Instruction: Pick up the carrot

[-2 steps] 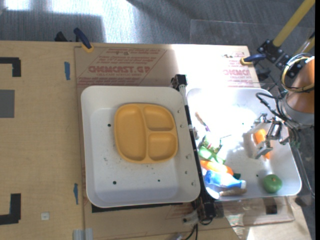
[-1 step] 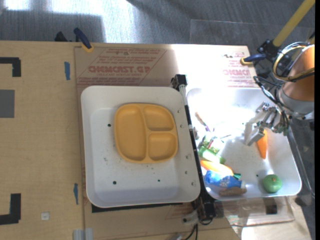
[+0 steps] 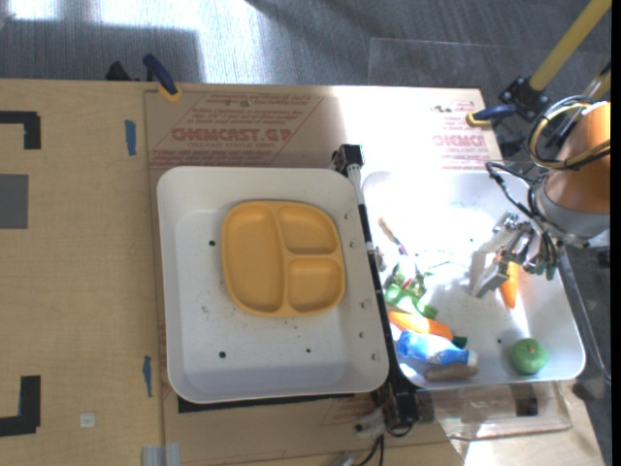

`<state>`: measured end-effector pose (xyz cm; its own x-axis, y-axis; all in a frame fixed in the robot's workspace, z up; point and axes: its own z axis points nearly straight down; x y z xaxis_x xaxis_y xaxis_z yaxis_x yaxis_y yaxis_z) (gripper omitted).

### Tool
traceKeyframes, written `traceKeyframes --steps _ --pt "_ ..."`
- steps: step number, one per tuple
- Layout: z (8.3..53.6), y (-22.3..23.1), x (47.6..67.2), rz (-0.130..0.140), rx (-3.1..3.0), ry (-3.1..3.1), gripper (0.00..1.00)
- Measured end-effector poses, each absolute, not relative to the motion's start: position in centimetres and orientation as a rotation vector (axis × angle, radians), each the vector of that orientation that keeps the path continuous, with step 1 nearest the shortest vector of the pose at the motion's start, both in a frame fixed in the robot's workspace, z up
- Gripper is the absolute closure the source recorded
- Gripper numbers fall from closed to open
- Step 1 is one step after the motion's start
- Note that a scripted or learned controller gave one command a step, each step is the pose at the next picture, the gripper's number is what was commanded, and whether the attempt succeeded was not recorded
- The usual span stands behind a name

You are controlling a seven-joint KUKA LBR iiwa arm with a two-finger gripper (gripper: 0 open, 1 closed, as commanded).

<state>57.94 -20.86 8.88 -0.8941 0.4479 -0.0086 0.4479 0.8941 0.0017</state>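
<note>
End effector (image 3: 502, 263) over right bin (image 3: 568, 333) — carrot (image 3: 509, 285) between its fingers

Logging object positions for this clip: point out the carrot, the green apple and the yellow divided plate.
carrot (image 3: 509, 286): camera view, orange body beside the fingers.
green apple (image 3: 528, 355): camera view, its middle.
yellow divided plate (image 3: 254, 255): camera view, large left compartment.

orange carrot (image 3: 510, 285), tilted, right bin (image 3: 568, 333)
</note>
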Motion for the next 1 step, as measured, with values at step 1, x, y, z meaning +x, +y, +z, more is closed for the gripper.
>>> traceKeyframes --steps 1 --pt "8.98 -19.19 51.96 0.001 0.631 3.068 0.00"
